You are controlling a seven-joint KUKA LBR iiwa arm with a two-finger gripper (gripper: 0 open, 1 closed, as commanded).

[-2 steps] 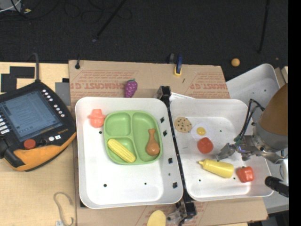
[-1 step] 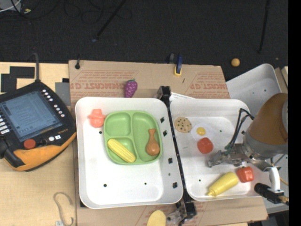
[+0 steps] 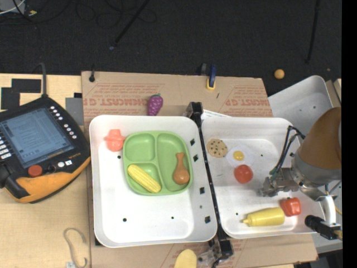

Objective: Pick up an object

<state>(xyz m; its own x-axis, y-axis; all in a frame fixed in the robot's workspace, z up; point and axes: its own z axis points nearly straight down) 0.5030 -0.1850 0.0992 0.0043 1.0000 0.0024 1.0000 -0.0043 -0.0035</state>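
Right bin (image 3: 262, 128): gripper (image 3: 274, 187) low over the floor, right of centre, arm coming in from the right edge. Finger state: cannot tell, the tips are a dark blur against the bin floor. Nothing visibly held.

Candidates nearby, all look like toy food:
- red tomato (image 3: 243, 174), just left of the gripper, apart from it. Round, probably light hollow plastic, smooth; likely to roll or squirt out of a pinch unless taken across its widest middle
- yellow mustard bottle (image 3: 264, 218), lying on its side near the front wall. Long and stiff by the look; best taken across the narrow body at mid-length
- small red piece (image 3: 290, 206), touching or just beside the bottle's right end, below the gripper
- fried egg (image 3: 239, 156) and cookie (image 3: 216, 147), flat on the floor toward the back left; thin, little edge to catch, poor choices

Judgement: tomato is the nearest sound target.

Left bin (image 3: 100, 149): green divided plate (image 3: 158, 142) with corn (image 3: 144, 178) and a drumstick (image 3: 180, 169) in separate compartments; pink item (image 3: 114, 140) by the back left corner.

Room: open floor between tomato, egg and gripper, enough for a sideways shift. Bottle sits close to the front wall, so fingers have little space on that side. Centre divider between bins well left of the tomato. Cables trail along the wrist, near the right wall
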